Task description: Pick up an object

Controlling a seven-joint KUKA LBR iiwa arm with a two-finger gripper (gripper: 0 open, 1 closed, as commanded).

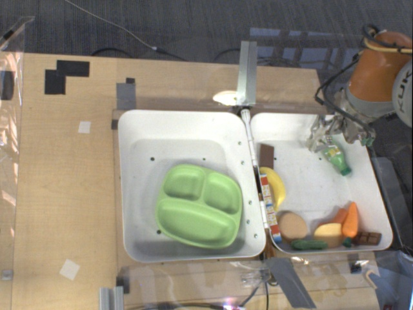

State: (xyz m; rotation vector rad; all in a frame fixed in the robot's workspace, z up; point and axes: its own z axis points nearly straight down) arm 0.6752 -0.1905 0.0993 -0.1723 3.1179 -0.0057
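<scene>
1. Camera view: light wooden worktop [58, 192] carries two shallow white bins side by side. The left white bin [135, 173] holds one green three-compartment plastic plate [200, 205], lying flat, towards the bin's near right.
2. The right white bin [303, 179] holds the clutter. A yellow toy banana [276, 187] lies along its left wall, and a dark brown rectangular block [266, 154] sits just beyond the banana.
3. Near edge of the right bin: a tan round bun-like toy [293, 225], a dark green cucumber-like piece [310, 243], a yellow lemon-like piece [328, 230], an orange toy carrot [350, 219] and a brown chocolate-bar piece [369, 238], all packed close, several touching.
4. Far right corner of the right bin: a small clear bottle with a green cap and yellow-green label [335, 157] lies tilted, cap towards the near right.
5. The grey arm with an orange band comes in over that far right corner. The tool [326, 136] is low, right at the bottle's far end. Whether the tool is apart, together or clamped on the bottle: cannot tell, metal parts blur together.
6. Judgement: this is the grasp-approach step on the bottle; no lift evident.
7. Next move calls for a confirmed grip across the bottle body, then a straight lift. Risk: a round, slick bottle may roll or slip out.
</scene>
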